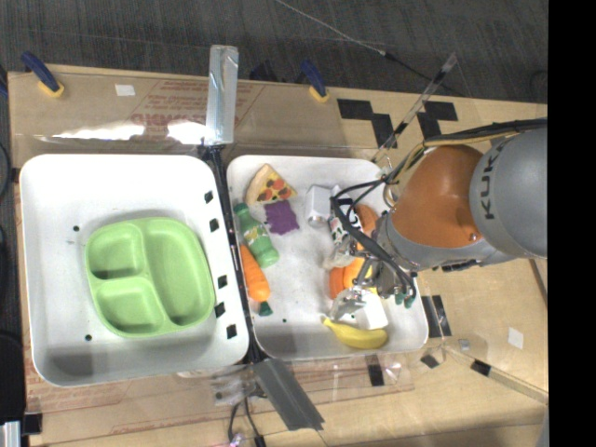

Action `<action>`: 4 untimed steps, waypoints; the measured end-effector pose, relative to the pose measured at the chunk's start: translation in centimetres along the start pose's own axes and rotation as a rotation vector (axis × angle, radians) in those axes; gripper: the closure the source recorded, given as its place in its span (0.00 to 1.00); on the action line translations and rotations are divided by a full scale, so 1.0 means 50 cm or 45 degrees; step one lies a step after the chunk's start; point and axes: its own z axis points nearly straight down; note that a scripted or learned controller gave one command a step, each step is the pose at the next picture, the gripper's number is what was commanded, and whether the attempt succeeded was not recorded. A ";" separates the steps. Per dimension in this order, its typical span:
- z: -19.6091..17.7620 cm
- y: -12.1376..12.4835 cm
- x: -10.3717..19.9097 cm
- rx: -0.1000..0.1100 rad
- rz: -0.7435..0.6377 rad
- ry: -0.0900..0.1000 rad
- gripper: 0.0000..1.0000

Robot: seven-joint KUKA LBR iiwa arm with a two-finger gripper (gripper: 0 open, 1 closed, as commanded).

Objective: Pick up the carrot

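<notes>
- Left white shallow bin point(37, 250) is carrying only a light-green divided plastic tray point(147, 275); nothing to do there.
- Orange toy carrot with a green stub end point(255, 282) is lying flat in the right white shallow bin point(307, 341), tight along its left wall, towards the near-left corner.
- Long axis is running roughly parallel to that wall; the green end is pointing at the near edge, the orange body at the far edge.
- Green plastic bottle point(256, 240) is sitting just beyond the carrot's far end, looking to be touching it; purple block point(281, 217) and pizza-slice toy point(270, 185) are further towards the far edge.
- Gripper point(358, 291) is hanging over the right half of that bin, above an orange piece point(343, 276) and near the yellow banana point(356, 334), well apart from the carrot. Can't tell the finger state, too cluttered.
- For a good pick, I'd judge: shift to the left wall, close across the short axis at mid-body, and watch wall clearance and the bottle.
</notes>
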 end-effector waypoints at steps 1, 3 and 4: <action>-0.022 0.005 -0.005 0.000 -0.013 -0.005 1.00; -0.281 0.027 0.076 0.002 0.014 0.003 1.00; -0.309 0.137 -0.078 0.000 -0.063 0.000 1.00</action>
